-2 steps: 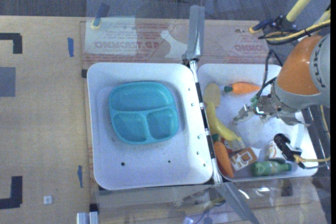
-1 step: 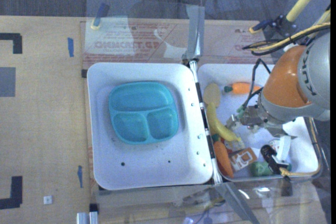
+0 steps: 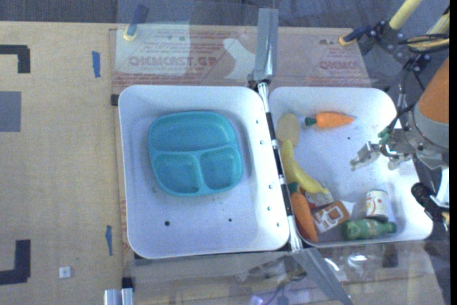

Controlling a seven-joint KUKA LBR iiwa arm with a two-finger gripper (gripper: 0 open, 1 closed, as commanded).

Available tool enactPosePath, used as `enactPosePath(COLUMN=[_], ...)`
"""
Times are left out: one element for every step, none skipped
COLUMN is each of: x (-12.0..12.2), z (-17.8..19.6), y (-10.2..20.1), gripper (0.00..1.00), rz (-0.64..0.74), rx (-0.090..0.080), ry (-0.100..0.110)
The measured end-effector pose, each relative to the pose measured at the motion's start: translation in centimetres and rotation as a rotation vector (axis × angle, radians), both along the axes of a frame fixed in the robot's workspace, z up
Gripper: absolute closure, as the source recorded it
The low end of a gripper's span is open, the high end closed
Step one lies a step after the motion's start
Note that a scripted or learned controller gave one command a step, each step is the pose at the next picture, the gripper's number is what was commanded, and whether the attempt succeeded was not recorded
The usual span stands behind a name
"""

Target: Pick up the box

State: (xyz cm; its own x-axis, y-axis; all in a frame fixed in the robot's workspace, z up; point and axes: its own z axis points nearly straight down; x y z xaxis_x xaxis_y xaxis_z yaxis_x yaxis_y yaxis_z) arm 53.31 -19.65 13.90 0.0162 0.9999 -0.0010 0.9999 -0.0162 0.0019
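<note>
the box (image 3: 332,215) — a small orange and white carton — lies flat near the front wall of the right bin (image 3: 325,98), wedged between a carrot (image 3: 304,216) on its left and a small can (image 3: 376,203) on its right, with a green bottle (image 3: 368,228) lying just in front and a banana (image 3: 298,171) ending just above it. there is print on its top face, but it is too small to read. the gripper (image 3: 373,153) hangs over the bare middle of the same bin, well apart from the box and empty; its two thin fingers look spread apart, with nothing between them. by this the task seems to be at the approach step — the grasp is not yet made. the next move would call for travel toward the front of the bin and a careful descent, since the neighbours crowd the box closely and leave little room for the fingers. a second carrot (image 3: 330,121) lies at the back of the bin. the left bin (image 3: 136,175) holds a blue tray (image 3: 194,153). faded red lettering on the board (image 3: 178,57) behind the bins cannot be read with certainty.
</note>
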Motion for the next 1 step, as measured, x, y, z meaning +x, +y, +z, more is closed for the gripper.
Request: enactPosePath(x=[-3.79], z=[-3.80], y=[-1.25], gripper=[0.00], rz=[-0.014], rx=[0.001], ry=[0.002])
